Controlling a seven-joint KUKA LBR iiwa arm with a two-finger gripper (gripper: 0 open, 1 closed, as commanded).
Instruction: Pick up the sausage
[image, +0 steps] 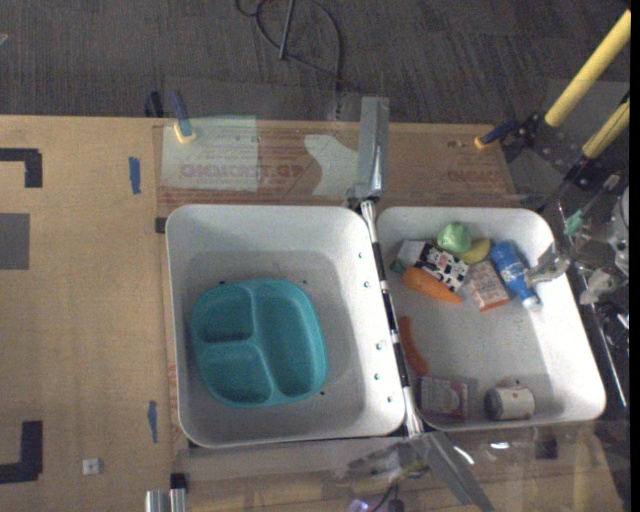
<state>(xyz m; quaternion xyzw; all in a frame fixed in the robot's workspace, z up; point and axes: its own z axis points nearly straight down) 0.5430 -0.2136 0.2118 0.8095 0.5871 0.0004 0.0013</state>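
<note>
A light wooden bench (80, 330) carries two shallow white bins side by side, seen from above at a slant, with dark carpet beyond its far edge.

Nearest the viewer in the right bin (560, 385), a grey cylindrical can (510, 402) lies on its side, and just to its left sits a small flat packet (445, 397) with a dark reddish face. Against that bin's left wall, a little farther back, lies the sausage (411, 345), a slim orange-red stick pointing near to far, apart from the other items.

The left bin (190, 260) holds a teal divided plate (258, 341) with three compartments, lying flat in its middle.

Farther back in the right bin is a cluster: an orange carrot (432, 286), a black-and-white spotted carton (438, 262), a small pink-and-white box (487, 285), a blue bottle (514, 270) on its side, a yellow item (476, 250) and a green rounded item (455, 237).

At the right bin's far right rim, the gripper (553, 262) reaches in just beside the blue bottle. Whether it is open or closed cannot be told from this angle.
</note>
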